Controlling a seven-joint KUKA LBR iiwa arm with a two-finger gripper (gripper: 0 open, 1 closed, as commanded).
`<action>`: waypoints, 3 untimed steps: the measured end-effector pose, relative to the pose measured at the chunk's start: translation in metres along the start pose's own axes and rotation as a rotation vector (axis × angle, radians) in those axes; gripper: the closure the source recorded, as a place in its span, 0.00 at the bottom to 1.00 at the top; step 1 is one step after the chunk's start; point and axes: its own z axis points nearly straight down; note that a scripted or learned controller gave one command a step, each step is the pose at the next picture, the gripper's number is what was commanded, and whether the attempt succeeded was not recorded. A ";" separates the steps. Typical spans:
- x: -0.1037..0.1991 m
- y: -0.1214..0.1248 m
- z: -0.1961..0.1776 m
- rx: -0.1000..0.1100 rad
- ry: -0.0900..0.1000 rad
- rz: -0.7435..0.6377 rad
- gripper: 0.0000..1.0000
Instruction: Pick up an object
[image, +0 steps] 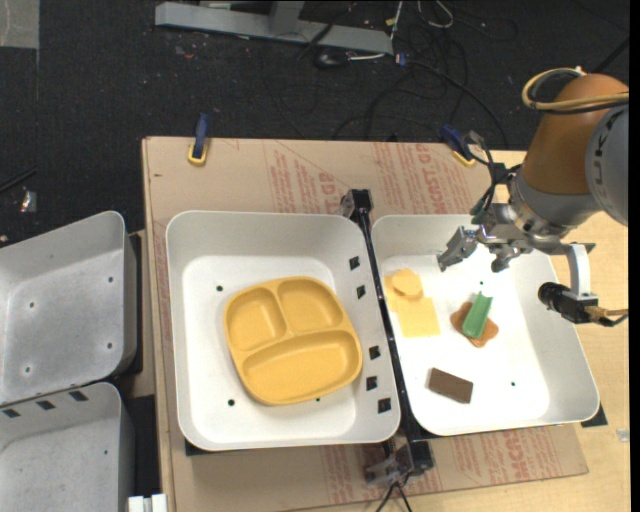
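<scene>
Overhead, slanted view of bench and both bins.

Printed matter: reddish mirrored lettering on the cardboard sheet (260, 170) beneath the bins; not legible.

Left bin (190, 300): white, shallow; carries a yellow three-compartment plate (292, 338) slightly toward its near edge.

Right bin (560, 390): white, shallow; joined to the left bin along a black divider strip (378, 300).

Orange round piece (406, 284): near the right bin's left edge, touching the far edge of the yellow square.

Yellow square (418, 317): flat, just nearer than the orange round piece, beside the left edge.

Green block (479, 315): near the right bin's middle, lying tilted on an orange-brown disc (470, 324).

Brown block (450, 385): toward the right bin's near edge, apart from the other pieces.

Surroundings: blue clamps (199, 137) at the cardboard's far edge; cables on dark floor beyond; grey perforated trays (60, 300) off the bench's left side.

Arm (570, 150): grey with orange band, entering over the right bin's far right corner; not covering any piece.

Gripper (480, 252): over the right bin's far edge, above and apart from the green block; fingers spread wide, nothing between them, touching no object.
</scene>
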 end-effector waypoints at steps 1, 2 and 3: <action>0.002 0.005 0.045 -0.002 0.000 -0.001 0.00; 0.002 0.006 0.031 -0.007 -0.001 0.000 1.00; -0.001 0.017 -0.027 -0.012 -0.002 -0.004 1.00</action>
